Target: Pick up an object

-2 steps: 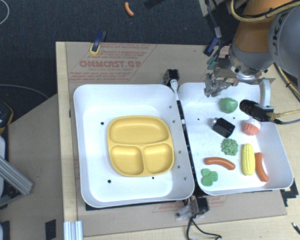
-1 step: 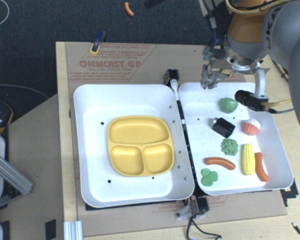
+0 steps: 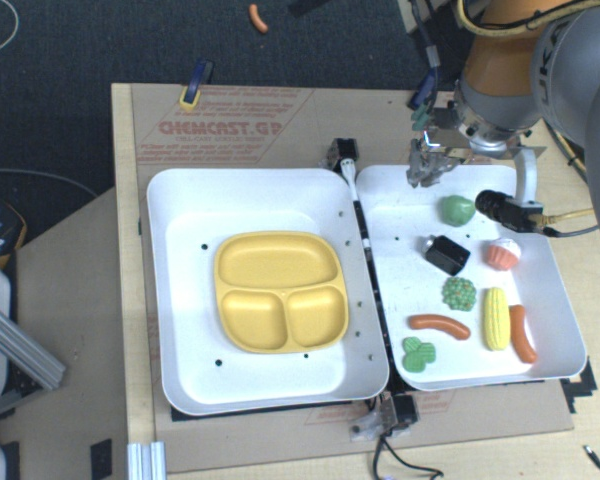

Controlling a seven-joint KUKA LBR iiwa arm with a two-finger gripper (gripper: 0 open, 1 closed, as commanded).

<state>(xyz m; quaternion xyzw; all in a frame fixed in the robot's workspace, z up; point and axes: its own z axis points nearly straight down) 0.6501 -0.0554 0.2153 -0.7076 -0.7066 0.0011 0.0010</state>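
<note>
Arm enters from upper right, grey links with the orange band above the wrist, wrist angled down and left. Gripper (image 3: 421, 171) hangs low, pointing down, nothing visible between its tips. Fingertips too small and blurred to resolve.

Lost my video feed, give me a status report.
Gripper over right bin's back-left corner, nothing seen between fingers. Toys lie loose: green ball nearest, black block beyond. Yellow tray in left bin.
</note>
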